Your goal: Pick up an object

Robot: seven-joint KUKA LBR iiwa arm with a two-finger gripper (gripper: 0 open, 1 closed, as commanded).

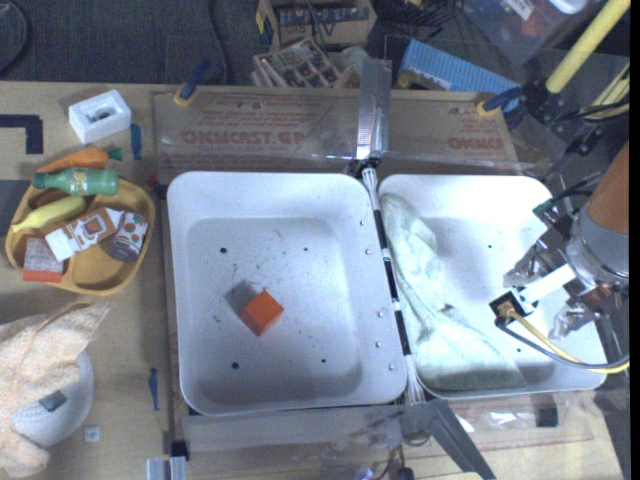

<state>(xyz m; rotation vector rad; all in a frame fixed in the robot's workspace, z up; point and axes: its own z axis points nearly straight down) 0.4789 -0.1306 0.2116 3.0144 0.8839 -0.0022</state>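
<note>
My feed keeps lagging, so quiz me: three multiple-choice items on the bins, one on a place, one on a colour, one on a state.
1. Where is the block? A left bin B right bin C on the bench
2. What colour is it? A blue B orange C green
3. Where is the tool? A over the left bin B over the right bin C touching the block

Answers: 1 A, it lies on the left bin floor. 2 B, its faces show orange. 3 B, it hangs above the right bin, far from the block.

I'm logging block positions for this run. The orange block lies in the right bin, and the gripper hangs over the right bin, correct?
Not quite. The camera view shows the orange block in the left bin, not the right one. The gripper does hang over the right bin.
</note>
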